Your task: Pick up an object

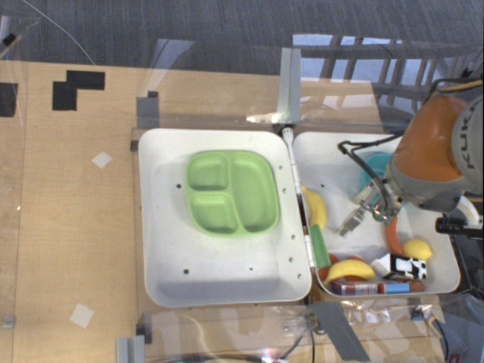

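On the far left, the pale wooden worktop (68, 225) carries black tape marks (76, 88) near its back edge, and beyond that edge lies dark grey carpeted floor (189, 13). Moving right, the left bin (159, 278) holds a green divided plate (231, 192) with three compartments, lying flat near the bin's middle. A metal upright post (290, 85) stands at the back where the two bins meet. The right bin (325, 157) holds a cluster of small things: a yellow banana-like piece (315, 206) and a green stick (318, 246) lie along its left wall; a second yellow curved piece (350, 268) and a red marker-like tube (370, 286) lie at the front edge; a black-and-white toy (408, 267), a yellow lemon-like piece (417, 249) and an orange curved piece (392, 234) sit toward the front right. A teal object (376, 162) shows at the back, partly hidden by the arm (435, 153). The end effector (363, 212) hangs over the bin's middle, fingers spread apart with nothing between them, just left of the orange piece.
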`<act>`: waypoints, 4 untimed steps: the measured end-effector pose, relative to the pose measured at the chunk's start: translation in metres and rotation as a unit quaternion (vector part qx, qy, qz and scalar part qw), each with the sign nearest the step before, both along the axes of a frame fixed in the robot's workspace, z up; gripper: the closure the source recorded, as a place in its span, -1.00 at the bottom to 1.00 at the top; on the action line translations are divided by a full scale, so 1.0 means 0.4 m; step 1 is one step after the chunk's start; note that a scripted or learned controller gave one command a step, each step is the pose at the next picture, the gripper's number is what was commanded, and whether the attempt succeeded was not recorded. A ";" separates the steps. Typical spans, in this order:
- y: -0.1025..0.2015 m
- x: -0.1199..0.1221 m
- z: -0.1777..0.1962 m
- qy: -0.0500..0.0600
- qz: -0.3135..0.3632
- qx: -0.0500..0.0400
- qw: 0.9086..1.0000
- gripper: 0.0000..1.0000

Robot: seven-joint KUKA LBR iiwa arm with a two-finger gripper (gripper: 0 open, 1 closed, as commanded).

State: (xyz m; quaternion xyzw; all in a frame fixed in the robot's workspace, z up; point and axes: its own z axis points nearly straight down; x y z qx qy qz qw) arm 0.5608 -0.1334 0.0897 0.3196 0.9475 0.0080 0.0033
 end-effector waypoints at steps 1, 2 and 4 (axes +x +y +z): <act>-0.075 0.164 -0.005 0.000 0.014 -0.006 1.000 -1.00; -0.069 0.002 -0.001 0.001 -0.003 -0.007 1.000 -1.00; -0.181 0.055 -0.004 0.002 -0.050 -0.007 0.999 -1.00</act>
